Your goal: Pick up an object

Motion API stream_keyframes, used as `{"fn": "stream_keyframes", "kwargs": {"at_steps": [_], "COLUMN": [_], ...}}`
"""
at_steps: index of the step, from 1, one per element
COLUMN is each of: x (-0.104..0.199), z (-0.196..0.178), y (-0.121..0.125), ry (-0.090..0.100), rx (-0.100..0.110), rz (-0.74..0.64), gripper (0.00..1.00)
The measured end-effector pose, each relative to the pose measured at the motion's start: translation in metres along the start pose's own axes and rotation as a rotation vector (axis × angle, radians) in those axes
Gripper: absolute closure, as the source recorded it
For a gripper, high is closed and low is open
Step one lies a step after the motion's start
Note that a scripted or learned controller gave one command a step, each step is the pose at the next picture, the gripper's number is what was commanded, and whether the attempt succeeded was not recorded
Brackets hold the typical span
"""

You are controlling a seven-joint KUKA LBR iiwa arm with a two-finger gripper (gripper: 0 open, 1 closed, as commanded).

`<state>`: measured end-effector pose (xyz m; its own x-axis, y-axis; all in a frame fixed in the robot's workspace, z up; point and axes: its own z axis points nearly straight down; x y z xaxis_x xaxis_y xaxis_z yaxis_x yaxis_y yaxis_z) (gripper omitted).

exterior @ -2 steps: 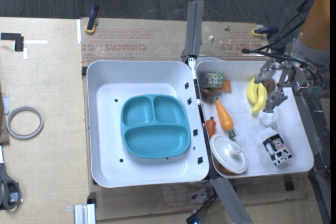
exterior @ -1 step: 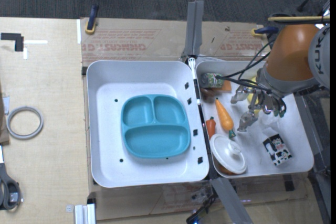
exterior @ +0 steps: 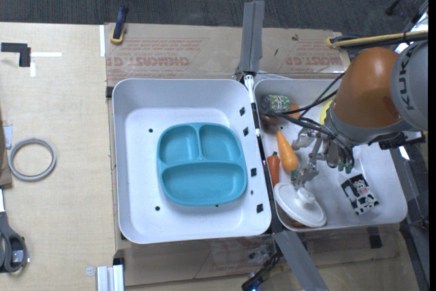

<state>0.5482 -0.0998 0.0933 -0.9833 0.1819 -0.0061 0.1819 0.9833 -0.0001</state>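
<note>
arm [exterior: 371,88]: your arm came in from the right of the frame, orange band over the right bin's upper half, wrist pointing down-left.
gripper [exterior: 304,174]: sat low in the right bin's left-centre, tips just above the white dish; you couldn't tell how far the fingers were apart, and nothing was seen between them.
right bin [exterior: 392,204]: white, right of centre, held all the loose items.
carrot [exterior: 286,150]: orange, lay slanted near the bin's left wall, just left of the gripper, apart from it.
red piece [exterior: 273,167]: small, lower left of the carrot, against the left wall.
white dish [exterior: 300,205]: round, lower left corner of the right bin, directly under the gripper tips; contact couldn't be told.
can [exterior: 276,103]: greenish patterned, upper left of the right bin, on its side.
black-white item [exterior: 359,193]: small, lower right part of the bin, well apart from the gripper.
left bin [exterior: 133,146]: white, centre of the frame.
tray [exterior: 201,164]: teal, three compartments, lay flat mid left bin.
tape roll [exterior: 30,159]: grey ring on the bench, far left.
scissors [exterior: 10,249]: lower left corner, partly cut off.
</note>
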Motion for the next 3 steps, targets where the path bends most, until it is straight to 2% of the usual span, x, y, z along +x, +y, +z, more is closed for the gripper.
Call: {"fn": "stream_keyframes", "kwargs": {"at_steps": [1, 2, 3], "x": [0.0073, -0.0021, 0.0033], "z": [-0.0009, 0.0011, 0.0011], "y": [0.0048, 0.0048, 0.0063], "ry": [-0.003, 0.003, 0.003], "rx": [0.001, 0.001, 0.002], "rz": [0.181, 0.378, 0.407], "gripper": [0.00, 0.00, 0.00]}}
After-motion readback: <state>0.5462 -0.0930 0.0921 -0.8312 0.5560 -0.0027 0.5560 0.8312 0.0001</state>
